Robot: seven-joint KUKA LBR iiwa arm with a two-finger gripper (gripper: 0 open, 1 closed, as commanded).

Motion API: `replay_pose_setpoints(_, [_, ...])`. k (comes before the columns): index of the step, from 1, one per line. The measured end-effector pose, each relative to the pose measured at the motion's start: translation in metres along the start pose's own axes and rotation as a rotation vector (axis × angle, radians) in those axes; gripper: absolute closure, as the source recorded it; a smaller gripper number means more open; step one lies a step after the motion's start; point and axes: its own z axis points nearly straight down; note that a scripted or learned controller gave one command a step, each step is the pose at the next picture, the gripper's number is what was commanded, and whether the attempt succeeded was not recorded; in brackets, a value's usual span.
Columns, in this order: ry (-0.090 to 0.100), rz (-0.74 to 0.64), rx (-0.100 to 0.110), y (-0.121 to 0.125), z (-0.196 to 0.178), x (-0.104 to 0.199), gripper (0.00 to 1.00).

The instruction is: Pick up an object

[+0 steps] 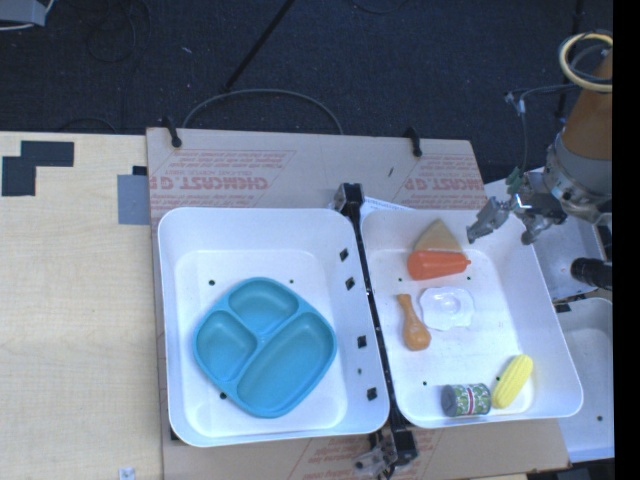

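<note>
Across the bench, two shallow white bins sit side by side. Biggest of all is the left bin (180, 268), which carries a blue divided plate (265, 346) lying flat near its middle. The right bin (545, 318) is where the pickable bits lie: a tan wedge (437, 236) at the far end, touching an orange carrot-like piece (437, 264) just in front of it; a white fried-egg toy (445, 307) in the middle; an orange drumstick-shaped piece (412, 324) just beside the egg on its left; then, at the near end, a yellow corn cob (514, 381) and a small green-labelled can (466, 399), close together.

From where I stand, the arm has not started down yet. The gripper (510, 218) hangs above the far right corner of that bin, apart from every item, its two fingers spread with nothing between them and nothing touched.

To do this well, I would pick a target that stands clear of its neighbours. The drumstick-shaped piece looks a fair choice: narrow enough to straddle, with the fingers set across its thin neck. The carrot-like piece and wedge touch, so a descent there risks nudging both.
</note>
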Motion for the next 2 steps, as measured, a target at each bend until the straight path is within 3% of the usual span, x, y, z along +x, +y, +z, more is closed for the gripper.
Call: replay_pose_setpoints(2, [0.001,0.0,0.005,-0.007,0.113,-0.008,0.0])
